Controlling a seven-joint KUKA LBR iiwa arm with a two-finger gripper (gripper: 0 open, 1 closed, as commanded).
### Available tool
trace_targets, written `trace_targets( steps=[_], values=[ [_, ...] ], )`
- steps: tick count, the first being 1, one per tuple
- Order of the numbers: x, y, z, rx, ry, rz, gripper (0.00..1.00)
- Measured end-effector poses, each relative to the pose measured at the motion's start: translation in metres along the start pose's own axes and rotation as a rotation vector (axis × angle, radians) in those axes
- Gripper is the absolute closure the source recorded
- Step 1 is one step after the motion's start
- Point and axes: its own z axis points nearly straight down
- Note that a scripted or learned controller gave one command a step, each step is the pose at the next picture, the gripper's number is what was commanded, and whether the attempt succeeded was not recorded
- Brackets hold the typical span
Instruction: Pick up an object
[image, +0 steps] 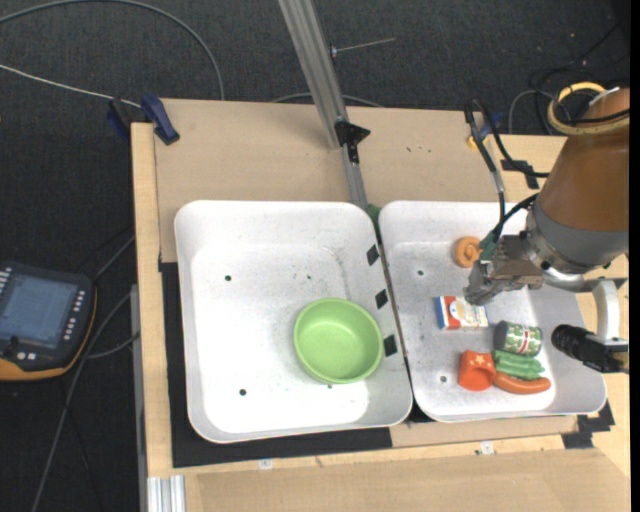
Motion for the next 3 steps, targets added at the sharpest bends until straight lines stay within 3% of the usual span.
trace_targets(
  steps=[3],
  values=[
    [0.164,0.005,-0.011,0.000,0.000,-0.001,1.00]
  ],
)
